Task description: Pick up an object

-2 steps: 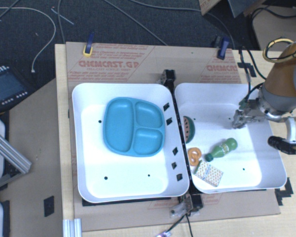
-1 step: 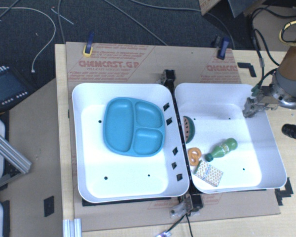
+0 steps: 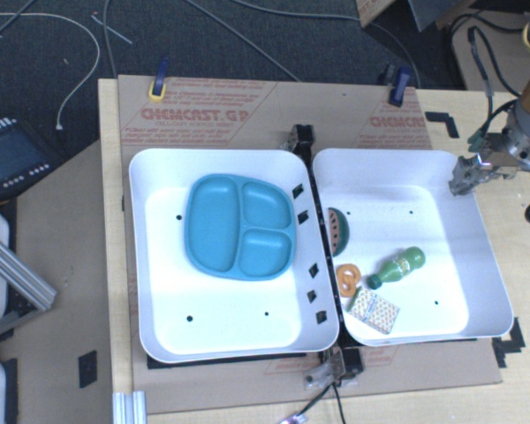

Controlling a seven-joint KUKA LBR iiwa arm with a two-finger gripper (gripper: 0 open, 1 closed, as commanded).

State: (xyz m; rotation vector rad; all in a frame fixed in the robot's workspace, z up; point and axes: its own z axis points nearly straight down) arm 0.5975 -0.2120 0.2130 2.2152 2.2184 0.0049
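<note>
Two shallow white plastic bins sit side by side on a bench topped with brown printed cardboard [image 3: 247, 104]. The left white bin [image 3: 159, 325] holds a light blue plastic plate with three compartments [image 3: 240, 226], which lies flat towards the bin's 12 o'clock half, with bare white floor from 5 to 7 o'clock of it.

The right white bin [image 3: 459, 263] holds four small things, all gathered in its 7 to 9 o'clock part. A toy watermelon slice, green-rimmed with a red face [image 3: 336, 230], leans against the wall at 9 o'clock, next to the divide between the bins. At 5 o'clock of the slice lies a small orange pretzel-shaped piece [image 3: 348, 278]. Just at 3 o'clock of the pretzel lies a small green bottle on its side [image 3: 396, 268], its darker neck pointing towards 8 o'clock and nearly touching the pretzel. At 6 o'clock of the pretzel rests a flat square packet with a checked pattern [image 3: 374, 311], near the bin's front wall.

The grey metal gripper [image 3: 473, 171] hangs at the right bin's 2 o'clock corner, over its rim and well apart from all four objects. Nothing shows between its fingers; whether they stand apart or together cannot be told.
</note>
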